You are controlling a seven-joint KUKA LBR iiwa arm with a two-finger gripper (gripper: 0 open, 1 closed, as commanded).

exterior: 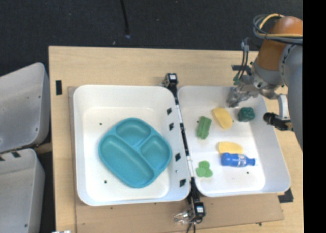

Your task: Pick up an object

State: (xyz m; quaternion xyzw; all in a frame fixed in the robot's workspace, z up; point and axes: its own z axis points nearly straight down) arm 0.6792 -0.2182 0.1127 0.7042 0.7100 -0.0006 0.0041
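The right bin (265, 176) holds several small objects: a yellow lump (222, 117), a dark teal piece (246, 114), a green block (204, 127), a yellow piece (230, 147), a blue bottle (236, 160) and a green clover-shaped toy (204, 169). My gripper (237, 96) hangs over the bin's far right part, just above and between the yellow lump and the dark teal piece. Nothing shows between its fingers.
The left bin (81, 125) holds a teal divided plate (134, 151). A divider with black clips (179, 125) runs between the bins. The arm (272, 48) with its orange band comes in from the upper right. Grey chair-like shapes (20, 109) stand at the left.
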